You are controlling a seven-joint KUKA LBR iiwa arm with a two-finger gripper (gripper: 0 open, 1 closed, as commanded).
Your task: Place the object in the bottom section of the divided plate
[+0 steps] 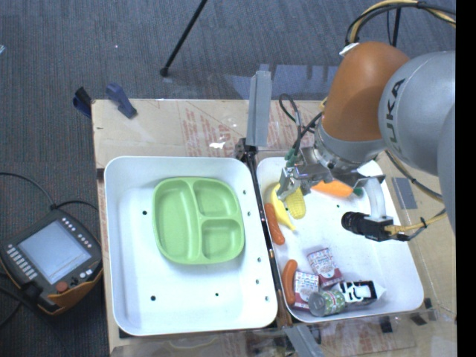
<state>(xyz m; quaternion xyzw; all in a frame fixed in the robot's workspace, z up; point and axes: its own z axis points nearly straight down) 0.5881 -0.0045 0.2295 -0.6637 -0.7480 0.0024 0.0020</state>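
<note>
The hand [291, 184] is seen above the yellow corn [295, 202]; its state cannot be told; the divided plate [198, 219] lies leftward.

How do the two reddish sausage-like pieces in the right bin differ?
The upper reddish sausage lies near the bin's left wall beside the yellow corn cob; the lower reddish sausage lies nearer the front, against the red-and-white packets. The upper looks slimmer and longer, the lower stubbier. Both lie flat, roughly lengthwise, in the right white bin.
</note>
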